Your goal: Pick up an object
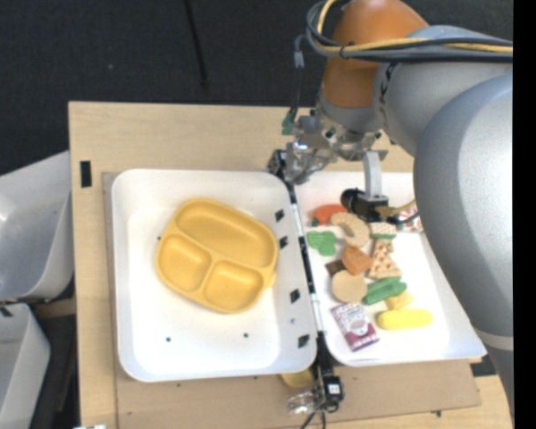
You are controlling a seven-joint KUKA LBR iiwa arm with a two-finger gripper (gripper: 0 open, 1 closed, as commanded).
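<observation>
1. Toy food pieces (362, 266) are piled in the right bin (447, 345), bunched toward its left side, close to where the two bins meet.
2. A few can be picked out of the pile:
   - a reddish-orange piece (326, 213) at the far end
   - a green piece (322, 242) just beside the left rim
   - a pizza slice (384, 260) near the middle
   - a tan disc (347, 286), with a green pickle-looking piece (384, 290) just beside it
   - a yellow piece (404, 318) and a pink packet (355, 325) at the near end
3. The pieces in the middle are overlapped and pretty small, so their edges and what they're meant to be can't really be made out.
4. The right side of that bin is covered by the big grey arm (456, 159), so anything lying there is hidden.
5. The gripper (292, 161) is seen over the far end of the seam between the bins, up at the right bin's far-left corner and apart from the pile. It's just a small tangle of metal from this angle, so whether it's clamped or released can't be told.
6. The left bin (125, 266) is taken up by a yellow divided plate (217, 256) with three compartments, laid at a slant around the middle.
7. Both bins are set on a pale wooden bench (94, 128). A small yellowish thing (295, 380) is tucked under their near edge and mostly hidden. A white shape (18, 231) is cut off by the left edge.
</observation>
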